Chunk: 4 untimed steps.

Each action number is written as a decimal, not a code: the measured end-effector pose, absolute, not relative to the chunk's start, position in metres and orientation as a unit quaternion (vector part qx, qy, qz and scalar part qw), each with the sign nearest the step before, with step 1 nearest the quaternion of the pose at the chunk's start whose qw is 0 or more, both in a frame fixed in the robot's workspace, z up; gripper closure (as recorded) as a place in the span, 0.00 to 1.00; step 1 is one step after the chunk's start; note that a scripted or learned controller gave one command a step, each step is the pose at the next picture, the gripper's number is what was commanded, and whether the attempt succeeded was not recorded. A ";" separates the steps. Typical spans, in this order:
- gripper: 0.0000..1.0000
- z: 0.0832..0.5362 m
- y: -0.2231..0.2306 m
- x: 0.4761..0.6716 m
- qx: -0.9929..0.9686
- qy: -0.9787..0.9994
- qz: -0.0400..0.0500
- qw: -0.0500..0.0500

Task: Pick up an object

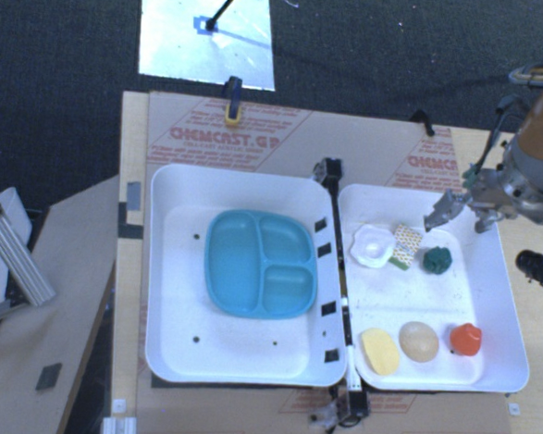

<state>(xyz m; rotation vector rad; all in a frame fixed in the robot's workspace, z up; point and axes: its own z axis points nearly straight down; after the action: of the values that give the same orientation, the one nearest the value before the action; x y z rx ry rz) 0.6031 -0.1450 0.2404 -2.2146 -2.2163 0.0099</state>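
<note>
Bench, right bin (502, 302) | tool (461, 214) open, empty, above green obj (437, 260)

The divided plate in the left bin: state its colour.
The divided plate is light blue throughout, shown plainly in the camera view.

Arm (541, 138): orange band showing above wrist, grey metal housing below it, rounded profile. Thin dark cable is running along wrist's left side. Gripper (459, 213): two grey fingers w/ angular tips, projecting from a lighter grey mounting block.
</note>
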 end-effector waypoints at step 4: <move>0.00 0.088 -0.158 0.613 -0.707 -0.707 -0.004 -0.005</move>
<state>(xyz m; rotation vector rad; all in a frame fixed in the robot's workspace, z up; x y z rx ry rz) 0.6134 -0.1579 0.0884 -2.2294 -2.2269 -0.0115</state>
